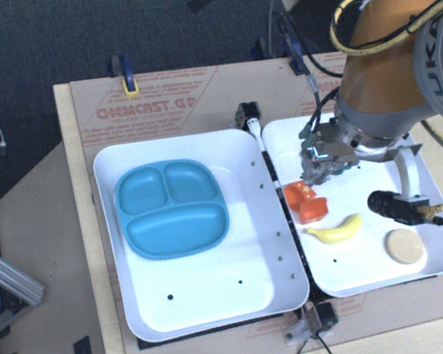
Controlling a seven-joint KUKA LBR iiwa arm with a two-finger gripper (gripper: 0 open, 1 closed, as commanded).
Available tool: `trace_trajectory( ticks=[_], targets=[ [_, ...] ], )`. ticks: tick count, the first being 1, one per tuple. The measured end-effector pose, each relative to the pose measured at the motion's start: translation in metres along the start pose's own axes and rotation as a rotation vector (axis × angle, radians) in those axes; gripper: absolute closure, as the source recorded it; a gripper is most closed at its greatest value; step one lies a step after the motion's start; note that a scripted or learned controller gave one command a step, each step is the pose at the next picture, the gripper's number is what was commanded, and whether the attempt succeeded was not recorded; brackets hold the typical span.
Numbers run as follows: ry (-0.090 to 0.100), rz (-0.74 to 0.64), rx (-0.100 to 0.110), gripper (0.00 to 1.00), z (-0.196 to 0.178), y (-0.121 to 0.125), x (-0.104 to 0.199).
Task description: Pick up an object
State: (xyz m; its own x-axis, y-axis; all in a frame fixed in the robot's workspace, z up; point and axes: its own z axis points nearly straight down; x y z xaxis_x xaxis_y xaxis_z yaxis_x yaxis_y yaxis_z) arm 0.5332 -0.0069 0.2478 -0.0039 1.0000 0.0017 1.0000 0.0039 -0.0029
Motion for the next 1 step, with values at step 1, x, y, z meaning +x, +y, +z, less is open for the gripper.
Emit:
trace_trajectory(
  ticks=[1],
  targets=[
    [-0.001,0.004,-0.001,1.0,0.0046,-0.0239,0.0528]
  ],
)
